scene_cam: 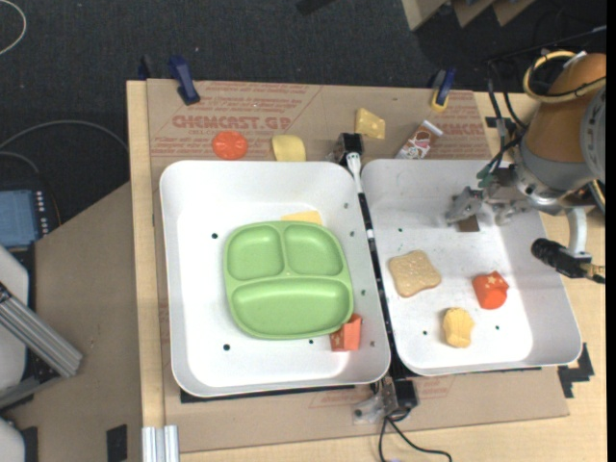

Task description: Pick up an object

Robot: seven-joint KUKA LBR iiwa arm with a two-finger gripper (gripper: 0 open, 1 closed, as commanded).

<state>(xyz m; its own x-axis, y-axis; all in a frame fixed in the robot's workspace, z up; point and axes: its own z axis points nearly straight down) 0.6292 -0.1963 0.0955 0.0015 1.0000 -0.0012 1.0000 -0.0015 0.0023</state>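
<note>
fingers [469,210] over right bin [539,349] | board [231,121] reads CHEMCAST

— What sits on your bench [106,287]?
— Two white bins side by side: my left bin [192,345] and right bin [539,340]. Along the far edge lie an orange piece [229,145], two yellow pieces [288,148] [370,123] and a small packet [418,142].
</note>
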